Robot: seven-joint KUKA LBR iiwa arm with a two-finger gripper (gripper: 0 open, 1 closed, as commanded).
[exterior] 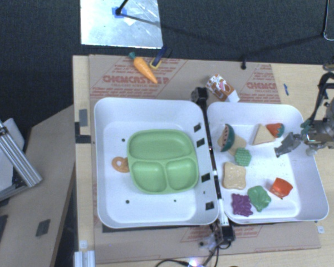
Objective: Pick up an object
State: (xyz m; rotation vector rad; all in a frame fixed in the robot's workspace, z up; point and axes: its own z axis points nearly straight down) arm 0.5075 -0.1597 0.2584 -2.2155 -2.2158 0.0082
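While gripper (285, 144) hovers, pizza slice (265, 132) just left, apart

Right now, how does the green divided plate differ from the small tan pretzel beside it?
The light green three-compartment plastic plate is far larger than the small tan ring-shaped toy pretzel. The plate sits mid-bin; the pretzel lies off the plate's left edge, close to it. The plate is a rounded rectangle with sections; the pretzel is a looped ring. Both lie flat in the left white bin.
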